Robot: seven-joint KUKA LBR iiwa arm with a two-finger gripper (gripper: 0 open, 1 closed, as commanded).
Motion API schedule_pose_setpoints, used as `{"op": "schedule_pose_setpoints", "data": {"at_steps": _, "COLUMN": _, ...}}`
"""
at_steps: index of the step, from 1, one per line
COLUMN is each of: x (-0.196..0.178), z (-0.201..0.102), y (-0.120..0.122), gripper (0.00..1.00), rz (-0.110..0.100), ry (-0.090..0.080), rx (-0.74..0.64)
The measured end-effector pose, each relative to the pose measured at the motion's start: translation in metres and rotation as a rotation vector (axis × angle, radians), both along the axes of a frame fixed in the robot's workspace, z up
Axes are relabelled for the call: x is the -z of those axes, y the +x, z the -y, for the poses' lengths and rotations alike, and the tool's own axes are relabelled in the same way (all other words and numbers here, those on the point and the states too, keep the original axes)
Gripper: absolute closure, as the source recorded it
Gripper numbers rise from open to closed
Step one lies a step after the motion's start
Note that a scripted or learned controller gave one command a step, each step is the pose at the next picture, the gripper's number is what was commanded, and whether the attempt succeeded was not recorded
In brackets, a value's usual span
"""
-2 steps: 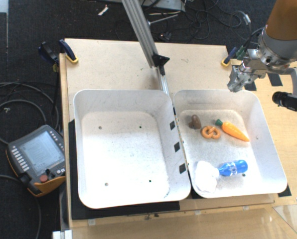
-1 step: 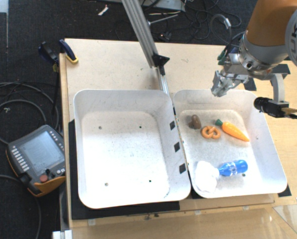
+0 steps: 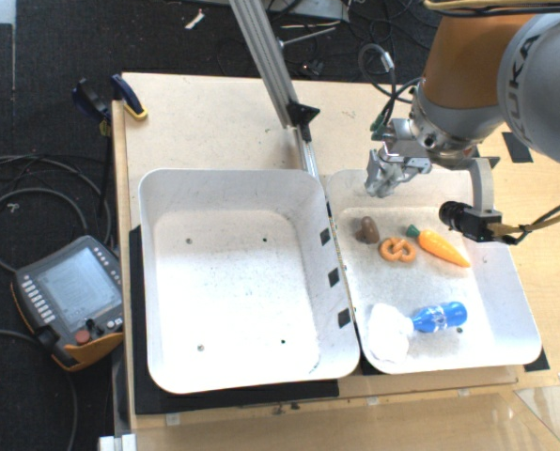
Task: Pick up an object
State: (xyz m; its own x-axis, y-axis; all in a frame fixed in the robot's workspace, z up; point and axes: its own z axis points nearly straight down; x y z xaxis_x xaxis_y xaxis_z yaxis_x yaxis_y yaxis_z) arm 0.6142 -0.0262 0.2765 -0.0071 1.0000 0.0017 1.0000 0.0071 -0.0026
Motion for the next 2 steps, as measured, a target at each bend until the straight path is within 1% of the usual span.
{"op": "schedule_pose_setpoints", "data": {"at_steps": 1, "x": 0.002, "z": -0.058, "y": -0.01, "gripper": 1.0, "rz": 0.001, "ry": 0.0, "rx": -0.001}}
{"op": "schedule_pose_setpoints", "data": {"at_steps": 2, "x": 0.007, "z": -0.114, "y": -0.009, "gripper": 1.0, "rz": 0.003, "ry": 0.0, "rx": -0.001}}
